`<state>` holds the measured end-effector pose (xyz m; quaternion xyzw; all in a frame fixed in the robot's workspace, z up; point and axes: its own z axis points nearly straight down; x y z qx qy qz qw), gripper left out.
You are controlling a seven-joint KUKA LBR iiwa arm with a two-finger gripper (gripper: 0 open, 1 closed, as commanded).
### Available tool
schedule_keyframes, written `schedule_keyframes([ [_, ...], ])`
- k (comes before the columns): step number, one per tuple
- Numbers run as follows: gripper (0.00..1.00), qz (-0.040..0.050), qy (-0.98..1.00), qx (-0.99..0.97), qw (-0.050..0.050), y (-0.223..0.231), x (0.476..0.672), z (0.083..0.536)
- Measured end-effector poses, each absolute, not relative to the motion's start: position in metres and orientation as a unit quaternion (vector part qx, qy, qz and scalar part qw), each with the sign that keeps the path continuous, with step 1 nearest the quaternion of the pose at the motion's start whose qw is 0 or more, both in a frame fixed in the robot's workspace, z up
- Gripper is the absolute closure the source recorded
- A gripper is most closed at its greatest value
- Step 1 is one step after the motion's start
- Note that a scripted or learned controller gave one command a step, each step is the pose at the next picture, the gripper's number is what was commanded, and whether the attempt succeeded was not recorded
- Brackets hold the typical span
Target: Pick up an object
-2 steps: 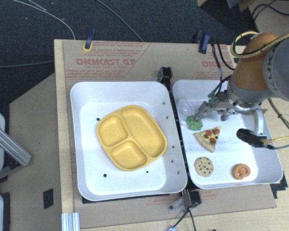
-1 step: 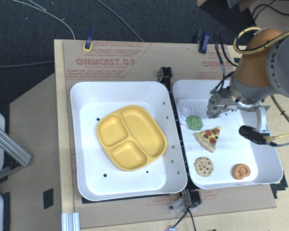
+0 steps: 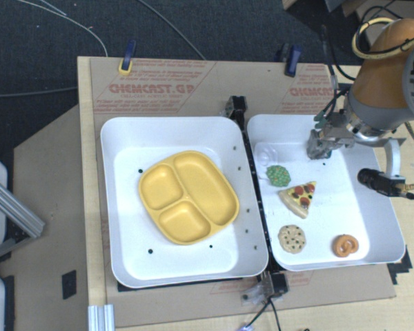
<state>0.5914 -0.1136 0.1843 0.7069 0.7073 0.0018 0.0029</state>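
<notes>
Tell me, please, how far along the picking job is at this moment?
Nothing looks picked yet. The pizza slice, green piece, cookie and donut all lie on the right bin floor. In hand: the gripper is low over that bin's far end, above the toys, with nothing visible in it. Left: descending onto an object, grasping, lifting.

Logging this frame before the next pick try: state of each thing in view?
gripper: low over the right bin's far end, nothing seen in it
broccoli: loose in right bin
pizza slice: flat in right bin, just nearer than the broccoli
cookie: flat, near edge of right bin
donut: flat, right of the cookie
yellow tray: upright in left bin, three compartments
</notes>
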Motion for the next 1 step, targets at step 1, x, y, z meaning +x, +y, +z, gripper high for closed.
schedule_keyframes([
  [1,1.00,0.0017,0.707,0.707,0.003,-0.1138,0.5928,0.2201],
])
